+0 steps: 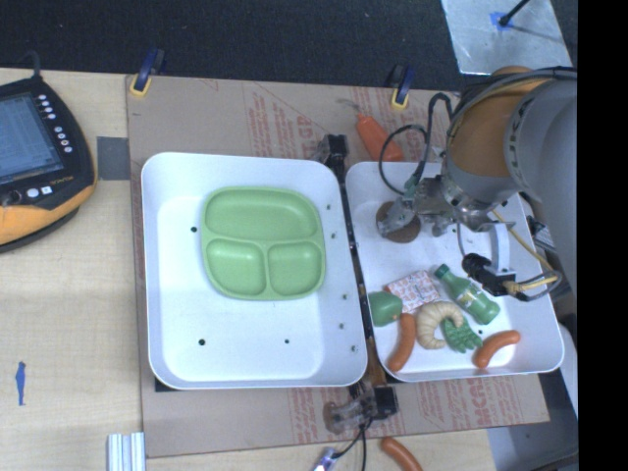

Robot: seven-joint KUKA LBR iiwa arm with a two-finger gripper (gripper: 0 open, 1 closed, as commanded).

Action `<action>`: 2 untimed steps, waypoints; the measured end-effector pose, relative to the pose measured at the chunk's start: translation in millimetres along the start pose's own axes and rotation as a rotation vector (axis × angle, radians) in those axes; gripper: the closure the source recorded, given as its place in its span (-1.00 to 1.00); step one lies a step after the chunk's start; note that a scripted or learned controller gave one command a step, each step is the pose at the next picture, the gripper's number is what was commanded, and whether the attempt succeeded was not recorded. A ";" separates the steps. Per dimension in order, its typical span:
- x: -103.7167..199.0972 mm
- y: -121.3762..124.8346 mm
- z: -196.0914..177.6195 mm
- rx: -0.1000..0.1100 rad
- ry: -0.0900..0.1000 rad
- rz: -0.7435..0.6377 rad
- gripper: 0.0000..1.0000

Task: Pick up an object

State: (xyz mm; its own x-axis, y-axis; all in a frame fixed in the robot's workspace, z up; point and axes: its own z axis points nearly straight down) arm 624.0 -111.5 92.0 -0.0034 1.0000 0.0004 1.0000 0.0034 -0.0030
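My arm [510, 130], grey with the orange band, comes in from the right and hangs over the back of the right bin [549, 366]. The left bin [162, 263] carries a green plate [263, 240] with three compartments, lying flat in its back half. My gripper [420, 216] sits low in the back-left part of the right bin, beside a round brown disc [399, 226]. Whether my jaws stand wide or narrow I cannot tell; the wrist and cables cover them from above, and I see nothing held between them.

The loose things lie clustered at the front of the right bin. Any of them would serve, and I judge the green bottle [469, 296] the best candidate. It lies on its side toward the right of the cluster, near the black cable end, with its long axis running diagonally: cap toward the back-left, base toward the front-right. It looks like hard toy plastic, so I expect it to be light, stiff and somewhat slippery, likely to roll if nudged. I would close across the body at mid-length, jaws set square to that diagonal, well clear of the narrow neck.

Just beside it lie a tan ring [438, 322], a red-and-white packet [413, 287] and two orange sausages, one [403, 342] pointing front to back, the other [496, 348] near the front-right corner. These crowd the bottle on its left, so my fingers may catch them.
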 end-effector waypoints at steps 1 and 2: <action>-4.0 32.4 -0.2 0.000 0.000 -0.001 -1.00; -4.6 32.2 0.0 0.001 0.000 -0.002 -1.00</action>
State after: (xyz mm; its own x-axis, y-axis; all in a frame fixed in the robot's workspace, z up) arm 656.2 -116.0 91.9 -0.0051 1.0000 0.0007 1.0000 0.0051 -0.0037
